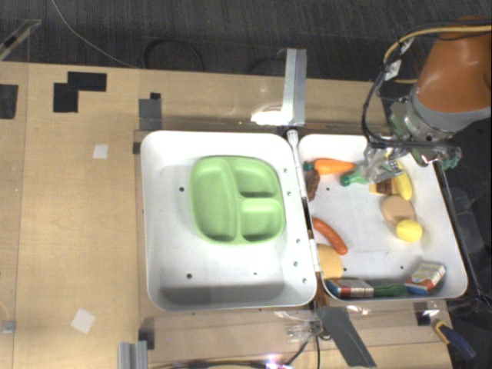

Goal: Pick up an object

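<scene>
The arm (453,75) came in from the right, its orange band bright above the wrist, and hung over the upper part of the right bin (455,271). Its end effector (382,169) sat low among the toy food there, just beside the green stem end of a carrot (332,165) that lay along the bin's upper left. I could not tell from where I stood whether it was apart or together, and nothing showed clearly between its tips.

Just under the end effector was a yellow banana-like piece (402,186), and below that a tan rounded thing (397,208) touching a lemon (409,231). Against the left wall of the same bin stood a small dark brown item (312,181), with a red-orange sausage (330,235) slanting down below it and a pale orange lump (330,263) in the lower left corner. Along the bottom edge lay a flat packet (356,287), something green beside it (389,289), and a small printed box (427,276) tilted in the lower right corner.

The left bin (161,275) held a green divided tray (233,198), lying flat near its middle with three compartments. A metal post (294,87) rose from the bench (69,229) behind the seam between the two bins
</scene>
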Controlling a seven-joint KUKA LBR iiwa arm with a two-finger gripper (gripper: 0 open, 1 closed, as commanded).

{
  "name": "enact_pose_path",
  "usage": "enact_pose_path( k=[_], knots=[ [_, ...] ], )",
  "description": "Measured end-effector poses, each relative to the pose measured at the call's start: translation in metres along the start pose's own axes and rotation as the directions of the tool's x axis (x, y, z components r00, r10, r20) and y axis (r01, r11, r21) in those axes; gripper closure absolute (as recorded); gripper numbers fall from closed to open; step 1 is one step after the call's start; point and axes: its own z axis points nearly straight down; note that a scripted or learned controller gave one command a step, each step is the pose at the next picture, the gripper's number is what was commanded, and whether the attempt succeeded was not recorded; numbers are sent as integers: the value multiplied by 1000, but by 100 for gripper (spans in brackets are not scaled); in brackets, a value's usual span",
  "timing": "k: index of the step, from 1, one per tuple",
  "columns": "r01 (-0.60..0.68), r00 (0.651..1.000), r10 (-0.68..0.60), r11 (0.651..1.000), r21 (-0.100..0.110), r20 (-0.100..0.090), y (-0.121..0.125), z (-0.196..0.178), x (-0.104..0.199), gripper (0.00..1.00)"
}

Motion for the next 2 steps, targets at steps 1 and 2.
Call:
enact_pose_path(
  k=[1,2],
  knots=[
    [207,978,-207,978,-2,-1,-57,24,-13,100],
    [437,900,-437,900,-1,1,-91,42,-12,100]
  ],
)
